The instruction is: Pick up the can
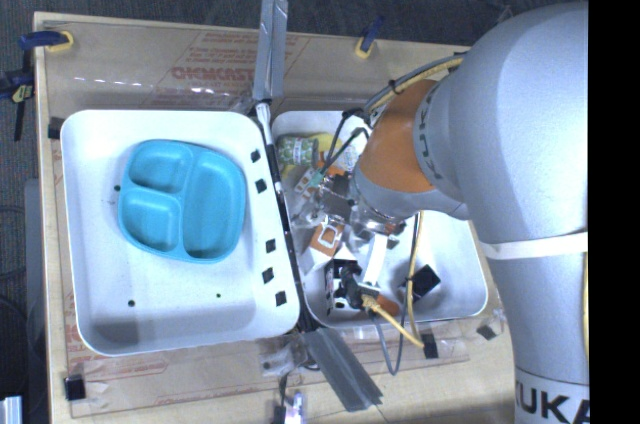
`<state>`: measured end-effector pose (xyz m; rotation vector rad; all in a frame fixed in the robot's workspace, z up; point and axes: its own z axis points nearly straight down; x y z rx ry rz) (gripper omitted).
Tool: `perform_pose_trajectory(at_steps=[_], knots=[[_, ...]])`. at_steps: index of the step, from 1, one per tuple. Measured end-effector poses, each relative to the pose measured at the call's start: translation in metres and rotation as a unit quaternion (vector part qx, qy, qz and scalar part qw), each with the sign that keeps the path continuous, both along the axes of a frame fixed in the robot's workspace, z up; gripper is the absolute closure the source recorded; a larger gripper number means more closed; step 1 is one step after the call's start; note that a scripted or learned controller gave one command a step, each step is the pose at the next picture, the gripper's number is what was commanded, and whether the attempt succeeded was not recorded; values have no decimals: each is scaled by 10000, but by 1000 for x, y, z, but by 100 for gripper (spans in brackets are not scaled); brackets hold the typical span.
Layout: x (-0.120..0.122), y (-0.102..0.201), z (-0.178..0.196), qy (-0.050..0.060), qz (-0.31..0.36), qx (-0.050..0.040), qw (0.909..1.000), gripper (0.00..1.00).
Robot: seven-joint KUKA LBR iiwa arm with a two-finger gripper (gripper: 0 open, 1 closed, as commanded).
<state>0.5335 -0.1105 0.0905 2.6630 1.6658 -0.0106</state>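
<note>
Look for the can at the far end of the right bin, close to the wall shared with the left bin. Green-and-yellow label showing; apparently lying on its side, though hard to be sure at this size.

Judging by looks alone: rigid metal, smooth and fairly slippery, round enough to roll away if nudged. Possibly thin-walled, so liable to dent under a hard squeeze. Impossible to call the weight from here, full or empty.

Best taken across the middle of the cylinder, closing on the two curved sides square to the long axis and clear of the rims, with moderate force. Worth minding the nearby bin wall, with little room on that side.

Find the end effector just beside the can, on its near side, over the clutter in the middle of that bin, largely masked by the arm. Open or closed: cannot tell. Not seen gripping anything.

No need to touch the blue divided plate in the left bin.
</note>
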Motion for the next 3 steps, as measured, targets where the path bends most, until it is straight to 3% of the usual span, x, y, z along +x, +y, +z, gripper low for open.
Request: perform_pose_trajectory(at_steps=[1, 2, 3], knots=[[-57, 31, 101, -10, 214, 29, 9998, 0], [-56, -10, 12, -34, -149, 27, 9999, 0], [-56, -9, 20, -8, -119, 31, 9999, 100]])
